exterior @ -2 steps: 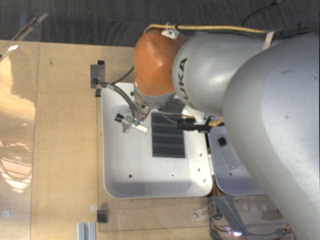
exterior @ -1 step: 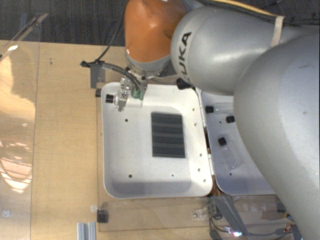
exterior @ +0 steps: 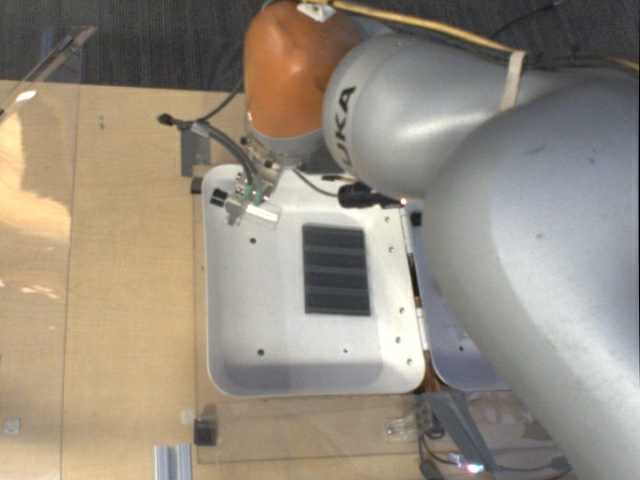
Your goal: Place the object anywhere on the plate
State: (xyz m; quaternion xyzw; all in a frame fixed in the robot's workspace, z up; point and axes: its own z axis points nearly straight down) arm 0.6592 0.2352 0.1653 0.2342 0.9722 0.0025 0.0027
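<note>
A dark grey ribbed rectangular slab (exterior: 336, 268) lies flat in the middle of the left white bin (exterior: 300, 373). My gripper (exterior: 245, 200) hangs over the bin's far left corner, below the orange band (exterior: 285, 63) of the arm, well to the upper left of the slab and apart from it. Small pale and green parts show at the gripper's tip, too small to make out. I cannot tell whether anything is held. The big grey arm (exterior: 520, 218) covers the view's right side.
Only a strip of the right bin (exterior: 455, 358) shows beneath the arm. Bare wooden bench (exterior: 110, 268) lies to the left. A small black block (exterior: 205, 431) sits near the front edge, and cables and a bracket (exterior: 455, 443) lie at the front right.
</note>
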